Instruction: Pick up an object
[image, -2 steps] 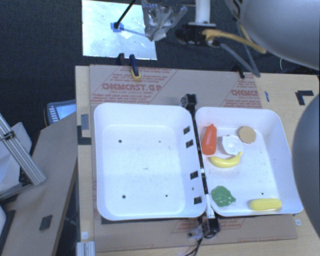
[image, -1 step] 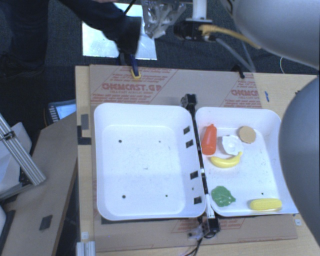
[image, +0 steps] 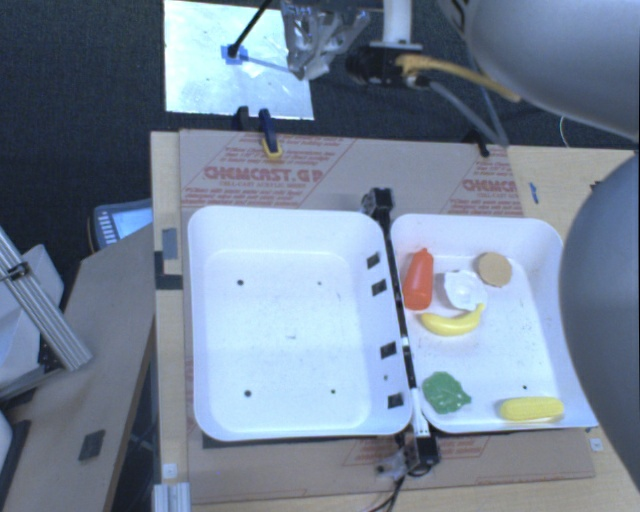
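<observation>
Far above the bins I see my gripper; its grip state is unreadable. Banana touches 2 neighbours, so I risk a fouled pick.

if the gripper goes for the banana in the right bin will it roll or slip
The banana is curved and lies flat, so it will likely pivot rather than roll. Its glossy skin suggests hard plastic, probably light and slippery. It touches the white piece, which may shift too.

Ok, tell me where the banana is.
The banana lies in the right bin, just below the white piece and right of the orange bottle.
</observation>
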